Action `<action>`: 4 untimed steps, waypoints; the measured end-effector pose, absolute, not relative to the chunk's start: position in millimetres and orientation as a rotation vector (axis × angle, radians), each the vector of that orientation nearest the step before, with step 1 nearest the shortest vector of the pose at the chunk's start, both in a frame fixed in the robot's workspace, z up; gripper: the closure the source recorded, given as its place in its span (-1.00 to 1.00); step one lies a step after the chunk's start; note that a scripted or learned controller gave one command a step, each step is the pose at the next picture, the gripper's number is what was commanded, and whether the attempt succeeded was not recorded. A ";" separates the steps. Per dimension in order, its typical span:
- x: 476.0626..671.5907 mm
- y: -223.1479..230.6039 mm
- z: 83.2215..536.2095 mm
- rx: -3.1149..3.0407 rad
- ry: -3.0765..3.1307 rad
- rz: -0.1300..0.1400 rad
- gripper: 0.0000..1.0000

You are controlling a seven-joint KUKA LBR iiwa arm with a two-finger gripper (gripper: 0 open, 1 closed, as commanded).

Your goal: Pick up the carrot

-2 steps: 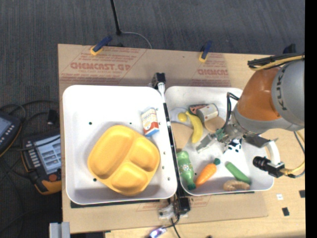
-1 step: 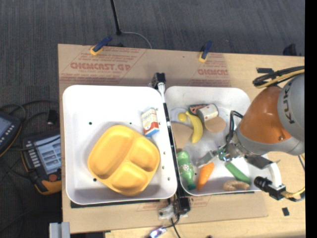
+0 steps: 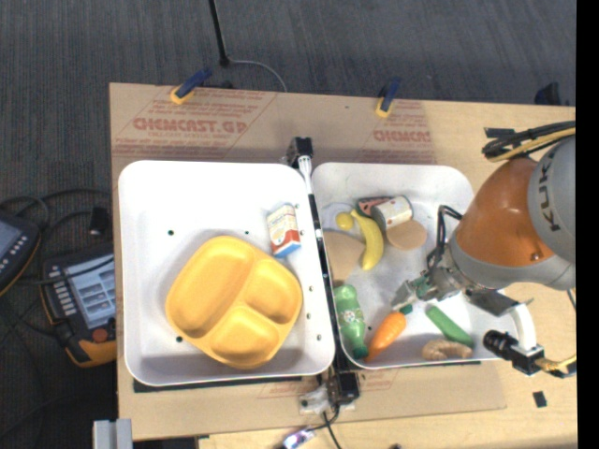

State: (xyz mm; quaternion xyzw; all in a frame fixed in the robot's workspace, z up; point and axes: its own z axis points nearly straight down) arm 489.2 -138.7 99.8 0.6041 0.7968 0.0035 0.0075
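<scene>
From my station I read the bench left to right. The left white bin [image 3: 140, 251] holds a yellow plastic sectioned tray [image 3: 234, 299], tilted across the bin's middle, and at about 1 o'clock from it a small red, white and blue carton [image 3: 284, 229] stands near the dividing rim.

In the right white bin [image 3: 449, 178], a green bottle-shaped toy with white spots [image 3: 349, 309] lies along the left wall. Just beside it, at its 4 o'clock, lies the orange carrot with a pale green stub [image 3: 387, 332], slanted with its tip down toward the front wall at 7 o'clock. At the bin's 12 o'clock end sit a yellow banana [image 3: 369, 238], a small cylinder with a cream body and dark red rim [image 3: 387, 210] and a flat tan disc [image 3: 406, 238].

The gripper [image 3: 423, 288] hangs below the grey arm with its orange band [image 3: 501, 227], and the carrot lies near it at roughly 7 o'clock, its stub end closest. I cannot tell how the end effector is set; it is too small and crowded to read. A green pod-shaped piece [image 3: 447, 324] lies at the gripper's 5 o'clock, with a brown lumpy item [image 3: 445, 349] against the front wall beyond it.
</scene>
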 end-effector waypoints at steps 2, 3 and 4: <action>486.6 -106.0 89.6 2.221 2.196 0.002 -1.00; 490.7 -103.4 101.2 2.218 2.191 0.017 1.00; 501.5 -40.6 186.2 2.420 2.004 -0.003 1.00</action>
